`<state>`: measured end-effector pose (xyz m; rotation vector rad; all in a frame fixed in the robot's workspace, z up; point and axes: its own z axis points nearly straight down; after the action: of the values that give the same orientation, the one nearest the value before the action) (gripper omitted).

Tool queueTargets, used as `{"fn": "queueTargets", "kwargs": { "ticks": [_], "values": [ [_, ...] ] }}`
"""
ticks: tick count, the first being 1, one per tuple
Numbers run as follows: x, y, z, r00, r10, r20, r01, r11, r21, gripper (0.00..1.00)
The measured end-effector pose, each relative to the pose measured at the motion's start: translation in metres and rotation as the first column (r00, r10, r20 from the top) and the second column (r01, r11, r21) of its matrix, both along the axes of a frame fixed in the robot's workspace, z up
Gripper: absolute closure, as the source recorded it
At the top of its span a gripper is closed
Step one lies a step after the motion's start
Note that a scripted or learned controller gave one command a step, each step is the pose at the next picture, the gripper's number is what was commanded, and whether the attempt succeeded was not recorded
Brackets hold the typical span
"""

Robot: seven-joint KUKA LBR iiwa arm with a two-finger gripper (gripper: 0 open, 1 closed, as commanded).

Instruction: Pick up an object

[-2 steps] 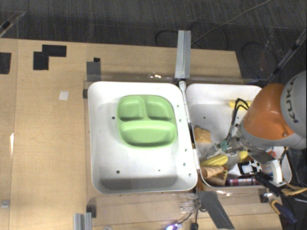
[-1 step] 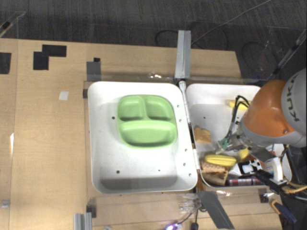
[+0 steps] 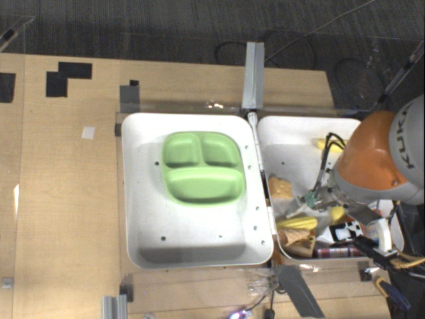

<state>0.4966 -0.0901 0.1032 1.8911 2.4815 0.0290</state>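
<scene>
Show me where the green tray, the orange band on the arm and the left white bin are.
green tray (image 3: 201, 167): camera view, its middle ridge.
orange band (image 3: 372, 155): camera view, its top.
left white bin (image 3: 143, 238): camera view, bare floor.

Cluttered small objects (image 3: 300, 226) heaped in right bin (image 3: 292, 135), front half.

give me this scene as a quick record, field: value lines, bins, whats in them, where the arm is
left bin: white, shallow, holds a green divided plate lying flat
plate compartments: two small ones on the far side, one long one on the near side
right bin: white, holds a clutter of small items, yellow and tan ones among them, crowded in its near half
arm: grey with orange band, reaching in from the right, over the right bin
gripper: down among the clutter, too small and dark to read
held object: cannot tell
</scene>
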Motion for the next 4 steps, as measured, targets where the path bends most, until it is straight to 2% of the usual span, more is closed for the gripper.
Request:
{"fn": "queueTargets", "kwargs": {
  "ticks": [1,2,3,4],
  "values": [
    [0.04,-0.009,-0.013,0.89,-0.456,-0.017,0.456,0.89,0.005,0.0],
    [-0.003,-0.033,-0.012,0.978,-0.208,-0.006,0.208,0.978,0.001,0.0],
    [0.0,-0.03,0.0,0.979,-0.205,-0.002,0.205,0.979,0.005,1.0],
    [0.002,-0.03,0.011,0.979,-0.203,0.003,0.203,0.979,0.006,1.0]
  ]
}}
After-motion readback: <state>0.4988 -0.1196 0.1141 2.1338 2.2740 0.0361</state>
